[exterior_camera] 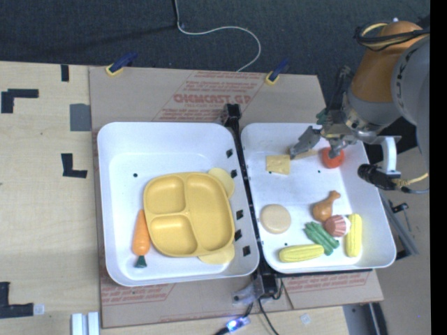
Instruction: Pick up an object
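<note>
I judge I am in the approach step: the tool [323,144] hangs with its fingers spread wide and holding nothing, a red tomato [333,158] just under its near finger, so next I must lower and close.

Yellow divided plate [188,213], orange carrot [140,234] with green tip, white bins [115,145], yellow corn cobs [302,253], green beans [320,236], brown drumstick [325,204], red-orange tomato [332,158], tan cracker [277,164]
</note>
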`<state>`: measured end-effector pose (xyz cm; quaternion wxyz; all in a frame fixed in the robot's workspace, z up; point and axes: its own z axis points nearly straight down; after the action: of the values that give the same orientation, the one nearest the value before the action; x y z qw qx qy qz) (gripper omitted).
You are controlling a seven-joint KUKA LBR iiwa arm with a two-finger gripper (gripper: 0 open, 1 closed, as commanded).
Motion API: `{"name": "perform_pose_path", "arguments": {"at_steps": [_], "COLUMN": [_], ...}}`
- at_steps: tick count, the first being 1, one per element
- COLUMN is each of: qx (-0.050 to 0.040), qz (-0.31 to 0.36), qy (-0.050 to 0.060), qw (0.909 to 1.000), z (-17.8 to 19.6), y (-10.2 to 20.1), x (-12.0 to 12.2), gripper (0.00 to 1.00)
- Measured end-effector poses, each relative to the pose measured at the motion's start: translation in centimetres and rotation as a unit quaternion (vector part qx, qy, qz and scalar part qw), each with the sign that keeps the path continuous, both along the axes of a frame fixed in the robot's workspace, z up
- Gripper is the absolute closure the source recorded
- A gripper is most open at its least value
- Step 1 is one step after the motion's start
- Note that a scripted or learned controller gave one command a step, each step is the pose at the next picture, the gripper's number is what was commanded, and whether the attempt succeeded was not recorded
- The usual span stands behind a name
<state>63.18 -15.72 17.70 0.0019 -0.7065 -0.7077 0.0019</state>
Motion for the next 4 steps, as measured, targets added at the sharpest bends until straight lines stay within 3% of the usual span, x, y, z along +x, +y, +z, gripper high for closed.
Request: {"name": "perform_pose_path", "arguments": {"at_steps": [1,2,3,4], "qx": [0.0002,-0.0009,-0.001,-0.0005], "qz": [0.0,0.0,0.001,0.0], "qy": [0.001,-0.002,-0.003,-0.004], "qw": [1.0,1.0,1.0,1.0], "z": [-6.1,-9.5,-8.2,-3.5], "y": [0.9,1.0,1.0,0.2], "x": [-0.1,-0.1,0.0,0.1], "gripper": [0.0,0.0,1.0,1.0]}}
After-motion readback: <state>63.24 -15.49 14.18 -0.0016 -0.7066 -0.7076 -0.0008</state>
